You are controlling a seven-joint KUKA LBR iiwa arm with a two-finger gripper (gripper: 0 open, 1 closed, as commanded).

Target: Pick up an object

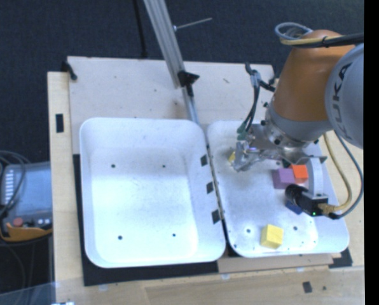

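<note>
Hanging over the upper left part of the right-hand shallow white plastic bin (pixel 329 237), the two-finger metal gripper (pixel 243 159) sits low near the bin floor; whether it is spread or pressed together cannot be told, nor whether anything is between its tips. Just right of it lies a small purple block (pixel 282 178), touching a small orange block (pixel 299 172) at its upper right; both are partly hidden, so their long axes are unclear. A yellow cube (pixel 272 235) rests near the bin's front edge, well apart, turned slightly askew to the bin walls. The left-hand white bin (pixel 94 138) lies alongside
</note>
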